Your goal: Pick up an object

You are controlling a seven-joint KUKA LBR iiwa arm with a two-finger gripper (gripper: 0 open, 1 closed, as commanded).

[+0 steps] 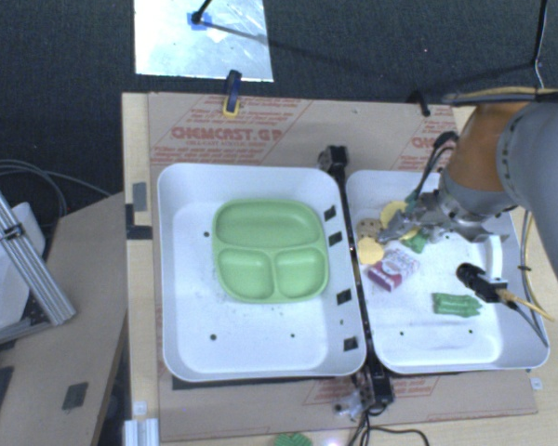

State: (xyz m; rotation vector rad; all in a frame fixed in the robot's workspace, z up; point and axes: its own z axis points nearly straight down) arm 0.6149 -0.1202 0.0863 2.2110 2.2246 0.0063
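Arm low over right bin (502, 342).
Gripper (411, 223) at bin's 10 o'clock, among yellow pieces (391, 214); grip state can't tell. Green block (457, 304) at 4.

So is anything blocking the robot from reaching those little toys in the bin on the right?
Nothing visible does. The tool is already down among the yellow pieces, with the pink toy just below it.
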